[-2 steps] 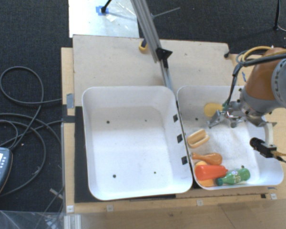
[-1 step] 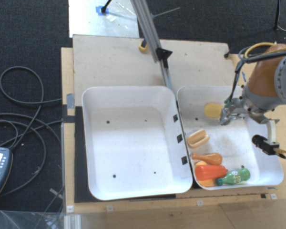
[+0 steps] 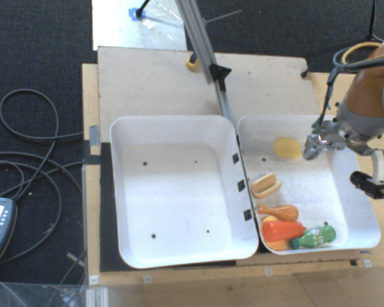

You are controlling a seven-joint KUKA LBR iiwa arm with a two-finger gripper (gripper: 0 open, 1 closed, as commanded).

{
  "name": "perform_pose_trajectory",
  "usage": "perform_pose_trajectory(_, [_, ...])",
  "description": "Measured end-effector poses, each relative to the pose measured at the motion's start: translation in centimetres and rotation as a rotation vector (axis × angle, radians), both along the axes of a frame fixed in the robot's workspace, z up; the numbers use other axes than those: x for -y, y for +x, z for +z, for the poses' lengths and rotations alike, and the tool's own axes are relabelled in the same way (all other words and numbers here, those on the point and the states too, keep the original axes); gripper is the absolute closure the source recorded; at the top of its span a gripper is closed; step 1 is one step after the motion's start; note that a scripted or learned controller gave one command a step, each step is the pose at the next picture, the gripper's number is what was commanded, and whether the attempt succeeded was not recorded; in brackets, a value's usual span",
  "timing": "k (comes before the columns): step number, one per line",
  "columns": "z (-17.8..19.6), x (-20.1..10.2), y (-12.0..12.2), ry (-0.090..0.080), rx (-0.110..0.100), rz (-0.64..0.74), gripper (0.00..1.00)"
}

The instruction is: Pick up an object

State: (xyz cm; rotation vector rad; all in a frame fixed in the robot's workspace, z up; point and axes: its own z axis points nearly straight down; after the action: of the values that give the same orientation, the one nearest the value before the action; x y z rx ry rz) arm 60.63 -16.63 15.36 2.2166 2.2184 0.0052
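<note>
1. End effector [image 3: 312,147]: metallic, over the right shallow white plastic bin [image 3: 365,226]; whether it is open or closed cannot be told, and nothing is seen in its grip.
2. Pale yellow rounded lemon-like object [image 3: 287,148]: just beside the end effector, on its left.
3. Below the end effector: tan bun-shaped toy [image 3: 266,185], orange drumstick-shaped toy [image 3: 280,212], orange-red carrot-shaped toy [image 3: 282,230], green plastic bottle [image 3: 314,236].

Two white bins [image 3: 179,130] sat side by side on the surface. Objs in the right bin, 5 total: 1 yellow lemon-like piece [image 3: 287,148], 1 hot-dog bun [image 3: 266,185], 1 orange drumstick-shaped item [image 3: 279,211], 1 red-orange carrot-like piece [image 3: 281,230] (partly overlapping sth yellowish beneath, kind unclear), 1 green bottle [image 3: 314,236].
</note>
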Motion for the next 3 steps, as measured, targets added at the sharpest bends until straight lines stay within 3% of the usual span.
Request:
perform_pose_trajectory(1, [5.7, -0.6, -0.6, 0.000, 0.002, 0.004, 1.00])
perform_pose_trajectory(2, [11.4, -1.2, 0.4, -0.001, 0.003, 0.006, 1.00])
perform_pose_trajectory(3, [14.3, -1.2, 0.5, 0.000, 0.000, 0.006, 1.00])
